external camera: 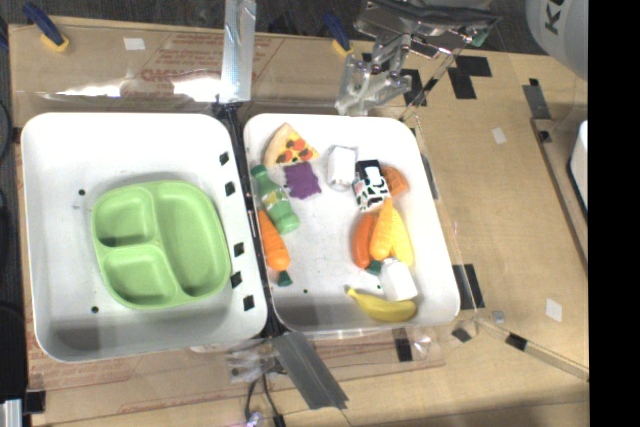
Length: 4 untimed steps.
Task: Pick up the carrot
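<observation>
An orange carrot (274, 242) lies along the left wall of the right bin (432, 245), its green end toward the front. A second orange, carrot-like piece (363, 238) with a green tip lies near the bin's middle right, next to a yellow-orange item (394, 233). My gripper (377, 87) hangs above the far rim of the right bin, well behind both orange pieces. It is open and nothing sits between its fingers.
The right bin also holds a pizza slice (290, 148), a purple piece (301, 180), a green bottle (273, 200), a white cup (341, 165), a black-and-white item (370, 185), a banana (382, 305) and a white object (398, 280). A green divided plate (160, 240) lies in the left bin (50, 175).
</observation>
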### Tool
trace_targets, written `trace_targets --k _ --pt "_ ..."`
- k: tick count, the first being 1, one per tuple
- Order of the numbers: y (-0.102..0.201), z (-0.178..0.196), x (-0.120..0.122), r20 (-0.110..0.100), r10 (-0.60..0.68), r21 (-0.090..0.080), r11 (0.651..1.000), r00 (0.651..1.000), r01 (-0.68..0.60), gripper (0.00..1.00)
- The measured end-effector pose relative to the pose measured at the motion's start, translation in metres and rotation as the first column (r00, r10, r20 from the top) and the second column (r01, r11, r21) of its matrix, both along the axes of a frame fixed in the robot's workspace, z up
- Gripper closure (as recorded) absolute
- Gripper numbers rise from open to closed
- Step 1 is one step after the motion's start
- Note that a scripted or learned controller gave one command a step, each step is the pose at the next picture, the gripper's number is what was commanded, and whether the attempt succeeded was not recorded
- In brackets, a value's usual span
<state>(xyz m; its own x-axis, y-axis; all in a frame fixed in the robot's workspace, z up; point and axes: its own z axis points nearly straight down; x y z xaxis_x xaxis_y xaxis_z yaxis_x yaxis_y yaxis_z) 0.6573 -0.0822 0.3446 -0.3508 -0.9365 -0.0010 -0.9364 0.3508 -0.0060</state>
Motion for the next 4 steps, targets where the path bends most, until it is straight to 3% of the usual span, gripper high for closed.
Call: trace_targets --k 1,2,3,4 --pt "0.066 -0.106 -0.002 -0.016 -0.018 0.005 1.0 1.0 0.019 1.0" --pt "0.014 -0.056 0.0 -0.002 0.356 0.001 0.935 0.935 -0.356 1.0" --pt "-0.06 -0.075 -0.001 -0.004 0.452 0.001 0.892 0.892 -0.452 1.0" --pt "-0.11 -0.095 0.0 -0.003 0.577 0.001 0.817 0.817 -0.577 1.0"
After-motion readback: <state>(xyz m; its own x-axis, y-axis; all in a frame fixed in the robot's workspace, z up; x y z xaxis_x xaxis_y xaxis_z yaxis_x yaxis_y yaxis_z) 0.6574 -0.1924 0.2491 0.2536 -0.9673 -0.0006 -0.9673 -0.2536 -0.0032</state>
